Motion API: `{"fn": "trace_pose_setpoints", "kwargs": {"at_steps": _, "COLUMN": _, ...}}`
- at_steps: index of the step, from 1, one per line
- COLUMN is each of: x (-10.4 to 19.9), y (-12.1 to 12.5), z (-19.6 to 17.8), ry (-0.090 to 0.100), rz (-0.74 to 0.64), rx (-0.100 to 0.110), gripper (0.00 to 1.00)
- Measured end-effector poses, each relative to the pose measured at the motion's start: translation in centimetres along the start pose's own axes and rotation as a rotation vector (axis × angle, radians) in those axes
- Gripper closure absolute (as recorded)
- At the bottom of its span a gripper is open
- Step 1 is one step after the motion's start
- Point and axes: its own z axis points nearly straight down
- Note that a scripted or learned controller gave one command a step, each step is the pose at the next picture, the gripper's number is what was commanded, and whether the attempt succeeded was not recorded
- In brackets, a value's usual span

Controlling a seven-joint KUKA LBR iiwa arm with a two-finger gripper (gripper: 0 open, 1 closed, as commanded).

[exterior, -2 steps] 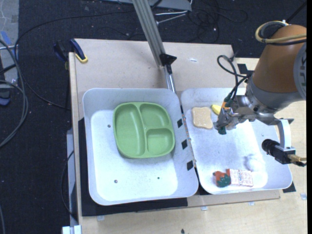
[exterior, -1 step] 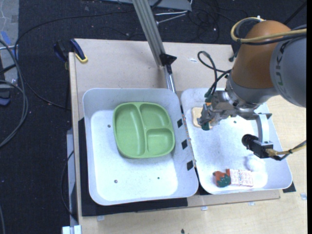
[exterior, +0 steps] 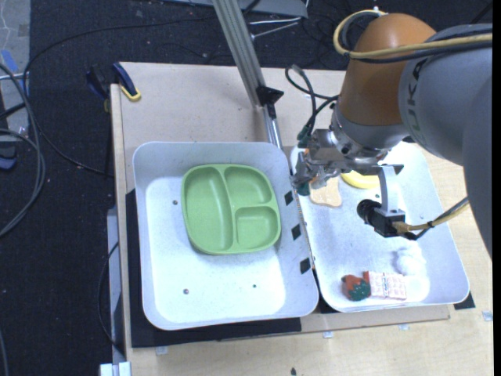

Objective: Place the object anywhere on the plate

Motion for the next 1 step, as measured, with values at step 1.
{"fn": "trace_pose_setpoints", "kwargs": {"at_steps": 1, "x": 4.11, "y": 1.56, "z": 1.02, "ry": -0.001, "rz": 0.001, "rx": 0.002, "gripper": 1.00}}
